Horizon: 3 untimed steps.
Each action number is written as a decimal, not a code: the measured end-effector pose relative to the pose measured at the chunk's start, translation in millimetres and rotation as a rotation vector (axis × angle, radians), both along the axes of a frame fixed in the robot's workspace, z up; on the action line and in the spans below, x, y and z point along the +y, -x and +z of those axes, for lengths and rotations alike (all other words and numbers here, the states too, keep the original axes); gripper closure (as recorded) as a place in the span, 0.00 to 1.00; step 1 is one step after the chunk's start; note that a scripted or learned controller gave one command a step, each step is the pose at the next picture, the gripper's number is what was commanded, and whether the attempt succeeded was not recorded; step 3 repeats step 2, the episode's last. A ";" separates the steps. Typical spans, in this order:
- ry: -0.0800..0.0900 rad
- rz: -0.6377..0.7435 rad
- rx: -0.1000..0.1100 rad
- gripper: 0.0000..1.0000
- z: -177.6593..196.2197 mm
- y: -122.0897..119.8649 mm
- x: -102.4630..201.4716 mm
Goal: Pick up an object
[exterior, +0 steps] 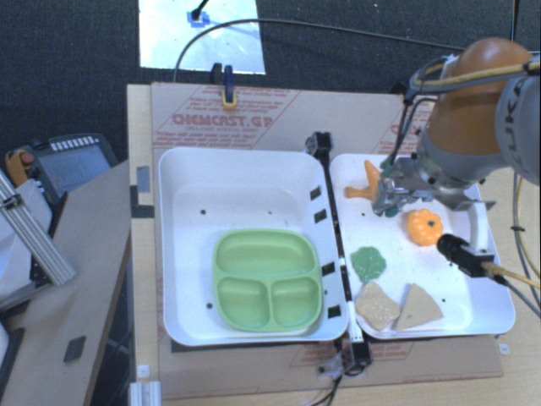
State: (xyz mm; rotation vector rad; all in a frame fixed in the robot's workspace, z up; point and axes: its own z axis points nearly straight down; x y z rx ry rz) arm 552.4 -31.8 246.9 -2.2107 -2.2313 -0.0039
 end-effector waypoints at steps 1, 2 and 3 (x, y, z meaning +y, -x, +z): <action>0.001 0.001 -0.001 1.00 4.4 4.1 56.0; 0.000 0.000 0.000 1.00 -2.4 -1.2 107.3; 0.000 0.000 0.000 1.00 -2.4 -1.2 107.3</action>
